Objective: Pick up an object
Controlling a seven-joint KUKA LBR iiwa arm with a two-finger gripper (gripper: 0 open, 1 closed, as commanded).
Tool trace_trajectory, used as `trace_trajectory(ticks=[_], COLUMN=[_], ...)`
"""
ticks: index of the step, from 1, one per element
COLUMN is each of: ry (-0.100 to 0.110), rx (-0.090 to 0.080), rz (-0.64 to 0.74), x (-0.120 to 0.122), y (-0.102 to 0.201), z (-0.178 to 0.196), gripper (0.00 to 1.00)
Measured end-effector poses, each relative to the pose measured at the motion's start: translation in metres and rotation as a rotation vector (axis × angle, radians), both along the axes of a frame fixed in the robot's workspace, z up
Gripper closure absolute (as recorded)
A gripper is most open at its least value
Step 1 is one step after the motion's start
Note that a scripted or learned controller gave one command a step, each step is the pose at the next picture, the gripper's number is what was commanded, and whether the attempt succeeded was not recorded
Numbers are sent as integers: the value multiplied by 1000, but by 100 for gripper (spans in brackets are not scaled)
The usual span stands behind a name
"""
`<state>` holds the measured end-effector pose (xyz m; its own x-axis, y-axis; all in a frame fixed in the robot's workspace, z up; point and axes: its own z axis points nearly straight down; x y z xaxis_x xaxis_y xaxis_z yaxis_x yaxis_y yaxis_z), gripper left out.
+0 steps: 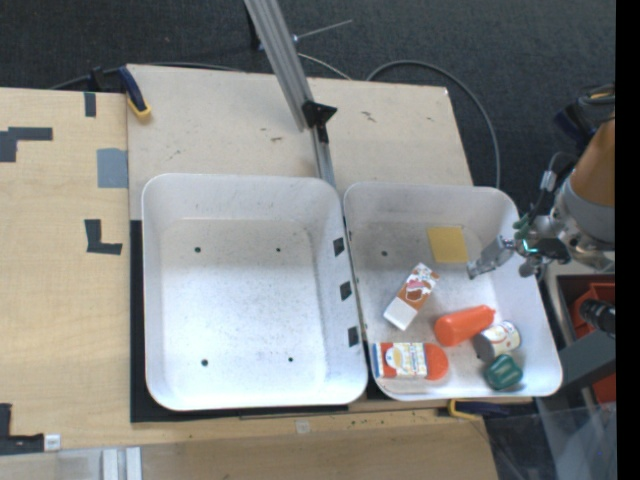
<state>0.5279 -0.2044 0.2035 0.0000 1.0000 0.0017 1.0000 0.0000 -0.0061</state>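
Camera view: hand point(487, 261) positioned over right bin point(385, 203), near its right wall. Finger state not determinable; nothing seen gripped. Yellow square point(447, 244) lay just beside hand, toward bin's centre. Orange object point(464, 325) lay nearer bin's front edge, below hand, long axis running roughly left to right. Carton point(412, 297), pouch point(411, 360), can point(497, 340) and green piece point(503, 372) clustered at front right corner. Nearest candidate judged: yellow square.
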Motion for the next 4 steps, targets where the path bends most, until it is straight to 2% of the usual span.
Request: trace_trajectory(ticks=[1,3,4], ry=[-5,0,-5], rx=[-1,-1,-3], rz=[2,1,1], x=[1,3,3], y=[0,-2,-2], z=[3,-88,-116], gripper=[0,0,0])
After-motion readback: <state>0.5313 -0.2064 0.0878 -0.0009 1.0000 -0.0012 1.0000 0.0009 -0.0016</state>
